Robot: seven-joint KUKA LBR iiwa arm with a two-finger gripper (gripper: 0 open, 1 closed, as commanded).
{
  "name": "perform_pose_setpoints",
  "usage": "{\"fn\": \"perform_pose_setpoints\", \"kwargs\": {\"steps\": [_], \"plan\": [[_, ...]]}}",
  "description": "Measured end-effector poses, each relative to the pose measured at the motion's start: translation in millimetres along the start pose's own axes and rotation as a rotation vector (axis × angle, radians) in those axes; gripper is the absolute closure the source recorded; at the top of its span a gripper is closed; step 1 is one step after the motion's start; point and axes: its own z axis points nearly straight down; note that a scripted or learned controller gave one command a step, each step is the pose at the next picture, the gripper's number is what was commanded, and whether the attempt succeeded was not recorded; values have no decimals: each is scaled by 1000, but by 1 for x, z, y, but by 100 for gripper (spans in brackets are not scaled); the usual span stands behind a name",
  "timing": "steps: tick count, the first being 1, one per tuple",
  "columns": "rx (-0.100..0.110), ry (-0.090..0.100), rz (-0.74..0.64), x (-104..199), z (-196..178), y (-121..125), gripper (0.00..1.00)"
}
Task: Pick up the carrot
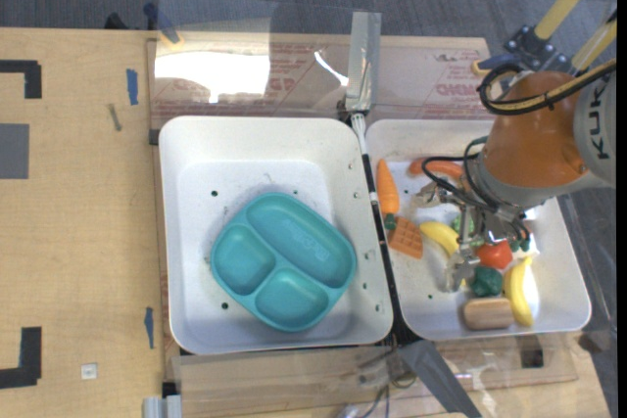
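Carrot (387, 188): lies lengthwise along the left wall of the right bin (568, 255), near the bin's far end, tip pointing away from the camera, apart from the gripper.
Gripper (466, 255): reaches down into the middle of the right bin under the orange wrist band, above the heap of toy food; how far its fingers are spread I cannot tell (cables and food clutter that spot), and nothing can be seen held between them.
Right bin contents: an orange waffle-like square (406, 238) just below the carrot, a small yellow banana (438, 234) beside it, a red tomato (495, 255) next to the gripper, a green piece (485, 282) under that, a tan bread roll (487, 312) at the near wall, a larger banana (520, 291) along the right side.
Left bin (191, 162): holds a teal divided plate (282, 258), three compartments, set slightly askew.
Arm: comes in from the right, over the right bin's far right corner.
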Motion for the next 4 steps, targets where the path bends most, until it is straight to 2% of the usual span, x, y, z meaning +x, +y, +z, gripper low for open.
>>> {"fn": "perform_pose_setpoints", "kwargs": {"steps": [1,2,3,4], "plan": [[-2,10,245,-56,1,-33,0],[4,69,428,-76,-2,-20,0],[2,74,636,-85,-3,-8,0],[8,23,639,-93,-19,-14,100]]}}
